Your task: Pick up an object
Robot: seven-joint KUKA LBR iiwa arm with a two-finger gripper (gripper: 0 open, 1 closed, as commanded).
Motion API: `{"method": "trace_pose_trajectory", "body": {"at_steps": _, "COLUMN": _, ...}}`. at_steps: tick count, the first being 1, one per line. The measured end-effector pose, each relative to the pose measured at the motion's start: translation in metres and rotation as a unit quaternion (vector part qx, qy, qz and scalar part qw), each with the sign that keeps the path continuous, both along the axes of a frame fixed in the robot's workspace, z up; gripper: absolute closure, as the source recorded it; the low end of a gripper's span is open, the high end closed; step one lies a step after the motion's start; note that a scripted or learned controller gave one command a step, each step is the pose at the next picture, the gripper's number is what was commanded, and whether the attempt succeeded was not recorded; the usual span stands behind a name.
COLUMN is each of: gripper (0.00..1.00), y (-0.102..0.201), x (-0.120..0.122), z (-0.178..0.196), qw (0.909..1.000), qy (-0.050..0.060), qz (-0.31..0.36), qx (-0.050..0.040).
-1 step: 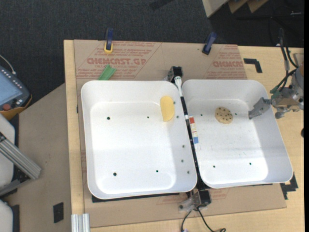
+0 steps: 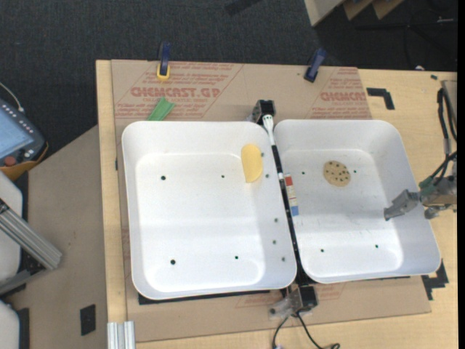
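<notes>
1. We count one bench top (image 2: 218,78), a brown cardboard-faced board with red lettering, which bears everything else.
2. We count two shallow white bins side by side: the left bin (image 2: 196,267) and the right bin (image 2: 363,260), their inner rims touching along the middle.
3. We see one dark strip (image 2: 282,195) running along the seam between the two bins, with small red and blue marks on it.
4. We see one gripper (image 2: 402,205) at the right bin's right-hand wall, a grey piece reaching in from the right edge; it sits low over the bin's right rim. We cannot tell how far the claw is open, and we see nothing in it.
5. We count two loose objects in the bins, one in each.
   - One yellow object (image 2: 251,163), pale and oblong, lies in the left bin near its upper right corner, just beside the seam.
   - One round brown cookie (image 2: 336,173), speckled, lies in the right bin's upper middle, well apart from the gripper.
6. We count two clamps at the bench's far edge: one with a yellow foot (image 2: 164,64) on the left, one blue (image 2: 315,64) on the right.
7. We see one small green piece (image 2: 160,109) lying on the board just above the left bin's upper left corner.
</notes>
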State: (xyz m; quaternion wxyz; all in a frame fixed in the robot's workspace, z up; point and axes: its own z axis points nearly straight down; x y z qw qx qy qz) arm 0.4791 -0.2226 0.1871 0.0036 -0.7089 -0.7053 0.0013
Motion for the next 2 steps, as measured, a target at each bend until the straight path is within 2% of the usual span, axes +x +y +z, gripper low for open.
{"method": "trace_pose_trajectory", "body": {"at_steps": 1, "gripper": 0.0, "y": -0.001, "x": 0.06, "z": 0.123, "qw": 0.9999, "qy": -0.012, "qz": 0.005, "qx": -0.0057}}
{"method": "trace_pose_trajectory", "body": {"at_steps": 2, "gripper": 0.0, "y": -0.002, "x": 0.08, "z": 0.311, "qw": 0.9999, "qy": -0.014, "qz": 0.004, "qx": -0.0065}}
